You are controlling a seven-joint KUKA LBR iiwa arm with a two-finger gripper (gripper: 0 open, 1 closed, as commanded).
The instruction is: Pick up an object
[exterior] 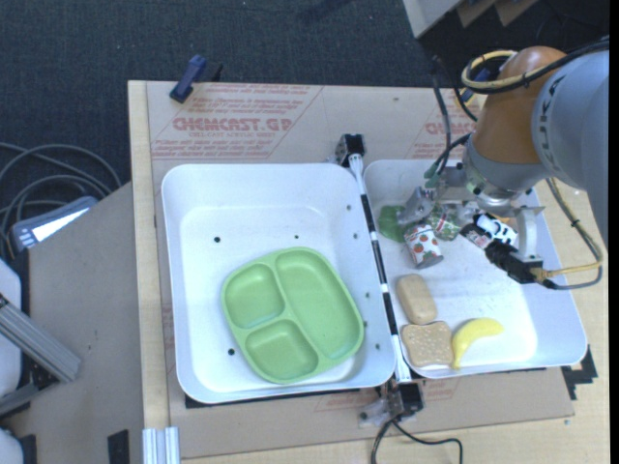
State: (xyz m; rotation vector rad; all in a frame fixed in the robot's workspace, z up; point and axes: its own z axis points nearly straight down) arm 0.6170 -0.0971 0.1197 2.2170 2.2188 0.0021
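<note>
The gripper point(432, 211) hangs low over the far half of the right bin point(571, 329), near the edge it shares with the left bin point(193, 259), and whether the claw is released or clenched cannot be told from this slant. The likeliest thing to pick is the carton point(423, 246), a small white box with red print. It sits just to the near-edge side of the claw and a shade toward the shared edge, so close that the two may be touching, though I cannot say that it is gripped. It looks squat and a little tilted, so its long axis is hard to read, and the grasp probably turns more on centring over it than on wrist angle. A green scrap point(390, 222) lies just beside the carton against the shared edge and could crowd a closing grip. The bun point(417, 298), toast point(427, 344) and banana point(475, 336) lie well apart, toward the near edge. The green plate point(290, 312) sits in the left bin.
</note>
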